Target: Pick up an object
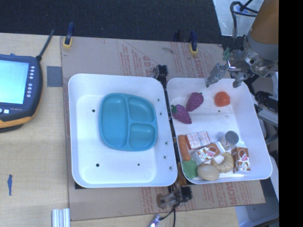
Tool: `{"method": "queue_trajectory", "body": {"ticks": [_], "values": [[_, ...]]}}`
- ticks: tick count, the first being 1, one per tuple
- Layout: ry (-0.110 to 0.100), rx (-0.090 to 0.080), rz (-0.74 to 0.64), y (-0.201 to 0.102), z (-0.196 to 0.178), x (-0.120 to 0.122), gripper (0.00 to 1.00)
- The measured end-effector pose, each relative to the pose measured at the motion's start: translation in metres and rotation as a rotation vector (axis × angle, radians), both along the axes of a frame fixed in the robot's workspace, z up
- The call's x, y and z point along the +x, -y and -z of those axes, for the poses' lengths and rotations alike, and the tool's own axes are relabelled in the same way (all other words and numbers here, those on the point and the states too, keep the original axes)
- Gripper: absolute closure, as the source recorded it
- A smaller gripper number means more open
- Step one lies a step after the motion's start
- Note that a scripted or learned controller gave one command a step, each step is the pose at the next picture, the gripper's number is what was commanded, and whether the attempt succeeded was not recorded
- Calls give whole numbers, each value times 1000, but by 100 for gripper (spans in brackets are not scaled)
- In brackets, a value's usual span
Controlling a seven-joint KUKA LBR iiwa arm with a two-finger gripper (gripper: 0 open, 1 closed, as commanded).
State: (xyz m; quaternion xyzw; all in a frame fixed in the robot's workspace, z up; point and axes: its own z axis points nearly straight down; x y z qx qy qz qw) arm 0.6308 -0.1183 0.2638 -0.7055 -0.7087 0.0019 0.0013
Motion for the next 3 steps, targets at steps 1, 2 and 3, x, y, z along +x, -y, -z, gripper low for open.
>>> {"method": "queue_trajectory", "body": {"ticks": [1, 2, 3], "values": [[-2, -1, -1, -43, 73, 18, 0], [-3, -1, 0, 11, 166, 24, 0], [-2, 0, -2, -14, 172, 25, 0]]}}
